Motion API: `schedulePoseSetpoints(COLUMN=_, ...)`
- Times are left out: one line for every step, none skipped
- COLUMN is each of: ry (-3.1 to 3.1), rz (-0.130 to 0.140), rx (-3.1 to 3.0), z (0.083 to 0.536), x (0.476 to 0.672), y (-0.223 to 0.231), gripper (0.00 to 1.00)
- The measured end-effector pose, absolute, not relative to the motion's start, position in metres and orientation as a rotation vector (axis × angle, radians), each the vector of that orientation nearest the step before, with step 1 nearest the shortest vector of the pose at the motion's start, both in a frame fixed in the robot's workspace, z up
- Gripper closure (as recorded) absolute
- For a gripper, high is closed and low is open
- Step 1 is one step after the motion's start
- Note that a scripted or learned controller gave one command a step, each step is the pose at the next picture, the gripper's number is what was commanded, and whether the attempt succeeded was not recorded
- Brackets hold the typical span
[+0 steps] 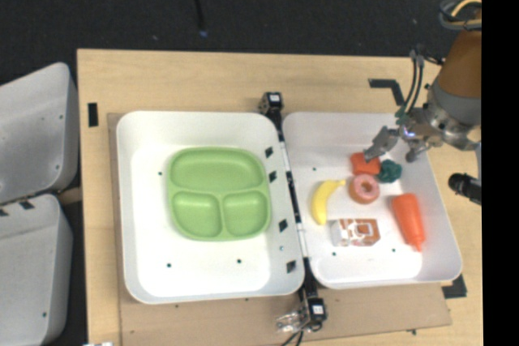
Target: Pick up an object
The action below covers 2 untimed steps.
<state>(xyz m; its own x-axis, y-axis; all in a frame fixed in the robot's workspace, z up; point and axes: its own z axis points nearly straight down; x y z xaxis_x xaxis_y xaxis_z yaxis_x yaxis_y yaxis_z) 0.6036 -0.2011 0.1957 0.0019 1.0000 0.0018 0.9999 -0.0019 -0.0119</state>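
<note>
Orange plastic toy carrot [409, 219] lies at the right bin's [324, 271] right side, seemingly light, rigid and slippery, best pinched across its thick middle; the gripper [401, 139] hovers spread above a red block [364, 164].

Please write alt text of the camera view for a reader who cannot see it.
The arm's open pincer hovers over the right bin, above an orange-red block and a small green item, holding nothing. Nearby lie a banana, a pink ring, a carrot and a small packet; the left bin holds a green divided plate.
</note>
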Motion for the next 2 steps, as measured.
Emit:
schedulePoseSetpoints(ry=-2.223, rz=-0.001, rx=-2.222, z=0.203, x=0.607, y=-0.201, gripper=0.0)
schedulePoseSetpoints(ry=-2.221, rz=0.005, rx=-2.222, z=0.148, x=0.608, y=-0.212, gripper=0.0)
